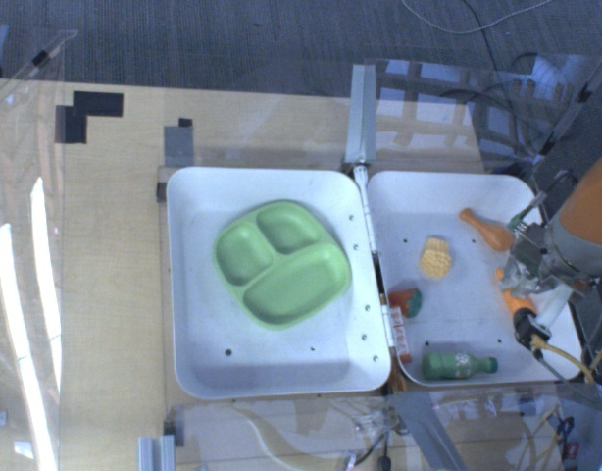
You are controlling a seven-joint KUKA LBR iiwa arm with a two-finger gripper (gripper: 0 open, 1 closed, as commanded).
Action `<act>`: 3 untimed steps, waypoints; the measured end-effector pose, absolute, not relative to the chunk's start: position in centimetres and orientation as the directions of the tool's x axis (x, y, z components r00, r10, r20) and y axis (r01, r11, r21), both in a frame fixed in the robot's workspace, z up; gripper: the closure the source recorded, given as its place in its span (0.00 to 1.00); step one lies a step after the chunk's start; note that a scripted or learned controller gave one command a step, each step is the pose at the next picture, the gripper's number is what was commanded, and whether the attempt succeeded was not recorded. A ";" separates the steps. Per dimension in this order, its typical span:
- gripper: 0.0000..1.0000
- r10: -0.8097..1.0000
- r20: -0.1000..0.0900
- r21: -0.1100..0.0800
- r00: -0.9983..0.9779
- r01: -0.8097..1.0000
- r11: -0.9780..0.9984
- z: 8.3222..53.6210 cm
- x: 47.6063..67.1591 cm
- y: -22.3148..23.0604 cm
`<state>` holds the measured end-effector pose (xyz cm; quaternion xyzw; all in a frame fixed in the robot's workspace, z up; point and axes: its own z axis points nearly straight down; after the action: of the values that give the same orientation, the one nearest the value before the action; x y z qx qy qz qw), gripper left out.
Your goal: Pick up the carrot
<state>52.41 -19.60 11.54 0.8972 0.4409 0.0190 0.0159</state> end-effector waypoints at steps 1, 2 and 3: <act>1.00 0.650 0.003 0.004 0.760 0.650 -0.760 18.0 53.5 -15.3; 1.00 0.486 0.001 -0.001 0.874 0.486 -0.874 18.2 51.3 -9.0; 1.00 0.375 0.002 0.000 0.927 0.375 -0.927 18.4 51.3 -1.9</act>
<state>51.30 -1.95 18.41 0.9815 0.1912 0.0012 -0.0003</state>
